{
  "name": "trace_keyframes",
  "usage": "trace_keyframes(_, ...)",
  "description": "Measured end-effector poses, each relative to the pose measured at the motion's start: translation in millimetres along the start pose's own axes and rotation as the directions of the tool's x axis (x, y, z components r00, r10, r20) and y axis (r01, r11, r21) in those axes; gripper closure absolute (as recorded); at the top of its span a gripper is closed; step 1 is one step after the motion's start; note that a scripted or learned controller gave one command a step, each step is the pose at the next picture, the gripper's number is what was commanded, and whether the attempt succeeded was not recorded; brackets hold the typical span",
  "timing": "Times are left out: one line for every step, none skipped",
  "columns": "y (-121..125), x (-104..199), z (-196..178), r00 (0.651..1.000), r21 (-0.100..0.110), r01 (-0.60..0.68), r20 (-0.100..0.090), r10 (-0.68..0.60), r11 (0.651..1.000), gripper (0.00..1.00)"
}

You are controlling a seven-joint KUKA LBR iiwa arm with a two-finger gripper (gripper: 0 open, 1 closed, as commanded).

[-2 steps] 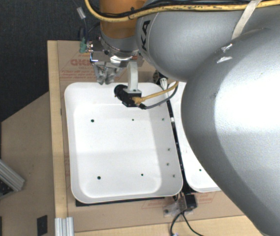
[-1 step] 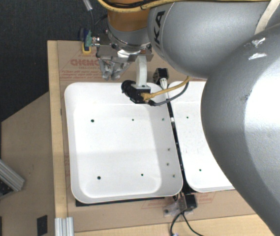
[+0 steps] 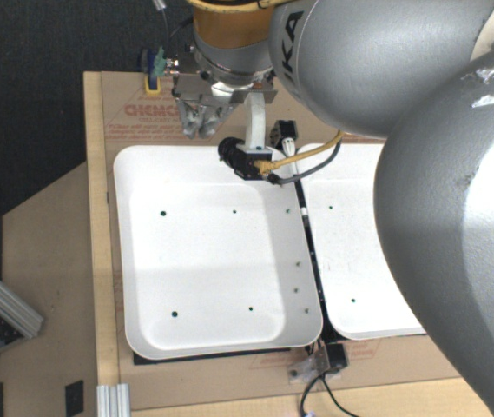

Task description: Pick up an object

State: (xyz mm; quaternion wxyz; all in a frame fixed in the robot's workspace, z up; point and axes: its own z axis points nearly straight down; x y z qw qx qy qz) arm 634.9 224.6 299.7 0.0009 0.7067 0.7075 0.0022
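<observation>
gripper (image 3: 201, 122): over far rim of left shallow white plastic bin (image 3: 142, 233) | fingers' state: cannot tell | no graspable object visible, handling unjudgeable

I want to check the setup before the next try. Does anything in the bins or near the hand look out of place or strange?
Nothing looks spilled or broken. The left bin sits slightly turned on the bench, so its lower edge slants. The hand is above the bench just beyond that bin's far rim, not over its floor, with nothing seen between its fingers.
</observation>
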Motion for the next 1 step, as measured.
trace_keyframes(-14.0, -19.4, -24.8, 1.0, 0.001, -0.002, 0.001, 0.002, 1.0, 1.0)
